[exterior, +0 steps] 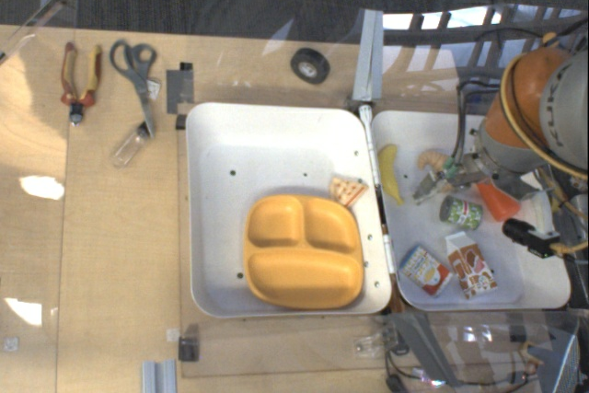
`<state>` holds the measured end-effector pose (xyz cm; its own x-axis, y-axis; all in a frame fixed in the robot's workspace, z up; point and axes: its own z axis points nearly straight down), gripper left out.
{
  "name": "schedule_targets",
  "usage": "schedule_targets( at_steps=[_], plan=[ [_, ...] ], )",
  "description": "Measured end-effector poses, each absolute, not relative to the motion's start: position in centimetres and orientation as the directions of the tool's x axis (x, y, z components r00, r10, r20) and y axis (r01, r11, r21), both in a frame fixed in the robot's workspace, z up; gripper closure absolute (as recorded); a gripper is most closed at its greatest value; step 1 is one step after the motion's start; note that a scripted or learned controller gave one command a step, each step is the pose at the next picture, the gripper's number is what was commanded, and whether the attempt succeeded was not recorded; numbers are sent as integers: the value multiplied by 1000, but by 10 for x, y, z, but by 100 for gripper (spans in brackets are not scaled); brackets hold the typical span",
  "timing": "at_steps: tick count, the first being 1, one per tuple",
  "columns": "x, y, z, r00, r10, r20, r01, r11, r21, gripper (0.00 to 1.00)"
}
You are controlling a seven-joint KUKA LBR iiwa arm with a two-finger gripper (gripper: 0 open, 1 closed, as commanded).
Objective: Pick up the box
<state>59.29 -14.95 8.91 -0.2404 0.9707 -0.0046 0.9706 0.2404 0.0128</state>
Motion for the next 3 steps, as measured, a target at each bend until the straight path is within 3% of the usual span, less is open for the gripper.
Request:
schedule_targets(
  at_steps=[1, 2, 3],
  plan=[
    [564, -201, 89, -262, 965, -2, 965, 262, 15, 0],
    [612, -186, 88, -90, 996, -3, 996, 90, 10, 0],
    [615, -186, 102, -99, 995, -8, 995, 99, 19, 100]
  ],
)
